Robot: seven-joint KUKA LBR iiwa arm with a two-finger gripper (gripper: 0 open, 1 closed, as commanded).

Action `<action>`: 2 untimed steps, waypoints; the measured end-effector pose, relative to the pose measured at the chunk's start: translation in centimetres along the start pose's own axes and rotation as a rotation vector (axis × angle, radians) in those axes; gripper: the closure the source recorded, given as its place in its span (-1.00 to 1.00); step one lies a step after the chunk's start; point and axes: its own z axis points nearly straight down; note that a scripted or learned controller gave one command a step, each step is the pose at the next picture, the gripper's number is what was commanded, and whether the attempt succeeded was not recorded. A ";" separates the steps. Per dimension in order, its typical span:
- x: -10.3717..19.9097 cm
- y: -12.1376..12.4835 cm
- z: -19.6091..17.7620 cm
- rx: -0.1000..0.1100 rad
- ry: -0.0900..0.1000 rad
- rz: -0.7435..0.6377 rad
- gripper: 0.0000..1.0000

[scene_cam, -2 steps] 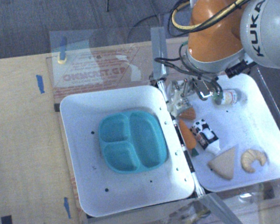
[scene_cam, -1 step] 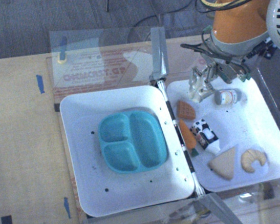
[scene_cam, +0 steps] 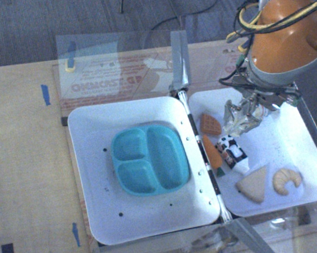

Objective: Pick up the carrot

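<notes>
Right bin (scene_cam: pixel 316 147), carrot (scene_cam: pixel 211 152) by its left wall, gripper (scene_cam: pixel 240 118) above — grip unclear.

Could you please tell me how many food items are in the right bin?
5: waffle upper left, carrot along the left wall, bottle beside it, sandwich wedge and croissant in front. The arm may hide more.

The arm (scene_cam: pixel 285 29) is cut off by the frame's right and top edges, so only its orange band and wrist show in the upper right. The gripper (scene_cam: pixel 240 118) below it is a blurred metallic tangle, too unclear to read. The small black-and-white item (scene_cam: pixel 232 152) beside the carrot (scene_cam: pixel 211 152) is too small to identify.
</notes>
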 end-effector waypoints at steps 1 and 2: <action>-0.9 2.7 -0.7 0.001 0.000 0.400 1.00; -1.1 2.6 -1.9 0.004 -0.009 0.402 1.00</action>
